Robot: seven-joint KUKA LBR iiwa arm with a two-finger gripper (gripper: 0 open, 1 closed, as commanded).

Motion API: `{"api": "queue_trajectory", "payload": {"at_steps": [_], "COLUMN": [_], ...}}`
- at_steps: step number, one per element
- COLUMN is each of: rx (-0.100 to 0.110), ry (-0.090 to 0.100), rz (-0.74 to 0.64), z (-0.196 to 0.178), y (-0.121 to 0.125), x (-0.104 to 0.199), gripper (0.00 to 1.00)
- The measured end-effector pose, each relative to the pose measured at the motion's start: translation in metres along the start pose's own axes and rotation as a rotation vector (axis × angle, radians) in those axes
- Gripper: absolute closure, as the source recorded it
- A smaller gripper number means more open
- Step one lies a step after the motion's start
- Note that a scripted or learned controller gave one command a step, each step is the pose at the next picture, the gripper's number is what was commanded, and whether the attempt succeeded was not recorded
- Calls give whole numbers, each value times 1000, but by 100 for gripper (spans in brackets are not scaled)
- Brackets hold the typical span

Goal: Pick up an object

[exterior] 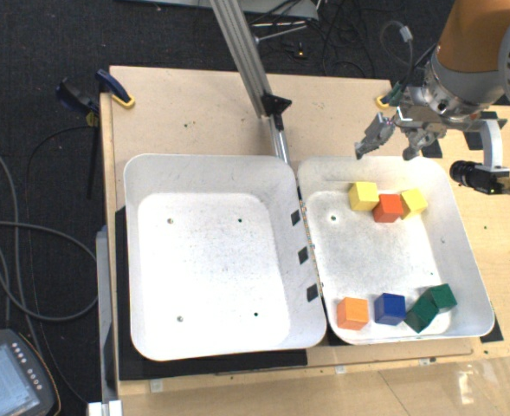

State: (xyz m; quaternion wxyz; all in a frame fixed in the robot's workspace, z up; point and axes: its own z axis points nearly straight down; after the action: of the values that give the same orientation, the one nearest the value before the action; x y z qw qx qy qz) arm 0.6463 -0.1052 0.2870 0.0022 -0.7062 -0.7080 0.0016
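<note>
Pale wood forms the bench, which carries two shallow white bins side by side. The left bin has a speckled floor. The right bin holds all the candidate objects.

The grey arm, with its orange band, reaches in from the right and hangs above the far rim of the right bin. Its gripper has both fingers spread apart, with nothing between them; it is released and grasps no object.

Objects, far group: a yellow block, an orange-red block touching it, and a smaller yellow block just beside that. Near group, along the front wall: an orange block, a blue block and two green blocks pressed together.

Assessment: the step in hand is the approach. The far group lies nearest the gripper. Because those three blocks crowd each other, the fingers should straddle an outer block across its free faces, descend squarely, and close only once both fingers are below the top edge. The orange block in front stands slightly apart and would be a cleaner target.
</note>
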Motion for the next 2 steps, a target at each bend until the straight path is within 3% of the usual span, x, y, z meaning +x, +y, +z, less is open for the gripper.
{"api": "queue_trajectory", "payload": {"at_steps": [1, 2], "rx": [-5, -1], "ry": [-1, -1], "rz": [-1, 2], "z": [-3, 41], "y": [1, -3], "x": [0, 1], "gripper": [0, 0]}}
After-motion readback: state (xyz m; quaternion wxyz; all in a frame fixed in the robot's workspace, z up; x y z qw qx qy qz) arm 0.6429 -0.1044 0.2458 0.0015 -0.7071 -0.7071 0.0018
